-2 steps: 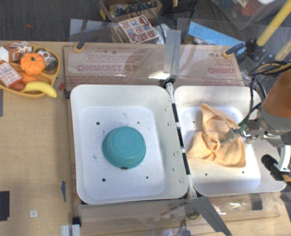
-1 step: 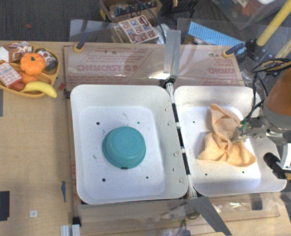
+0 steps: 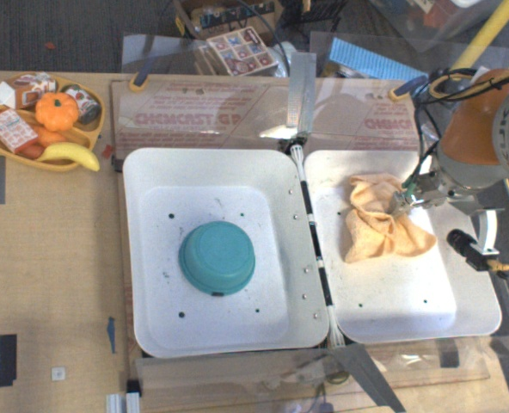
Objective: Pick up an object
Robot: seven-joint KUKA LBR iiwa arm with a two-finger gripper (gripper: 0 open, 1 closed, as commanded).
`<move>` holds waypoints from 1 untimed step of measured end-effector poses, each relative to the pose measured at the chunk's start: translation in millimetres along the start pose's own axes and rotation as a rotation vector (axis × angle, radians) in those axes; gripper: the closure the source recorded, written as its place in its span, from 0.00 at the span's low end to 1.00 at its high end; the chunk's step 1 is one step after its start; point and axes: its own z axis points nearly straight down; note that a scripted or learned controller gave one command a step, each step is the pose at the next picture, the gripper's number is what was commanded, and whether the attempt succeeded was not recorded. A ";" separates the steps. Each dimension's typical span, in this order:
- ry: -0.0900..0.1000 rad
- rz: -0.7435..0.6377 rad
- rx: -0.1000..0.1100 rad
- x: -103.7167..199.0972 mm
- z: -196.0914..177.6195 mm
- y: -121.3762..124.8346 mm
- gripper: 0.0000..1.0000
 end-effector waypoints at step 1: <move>0.001 0.000 0.001 0.2 0.7 -0.5 0.00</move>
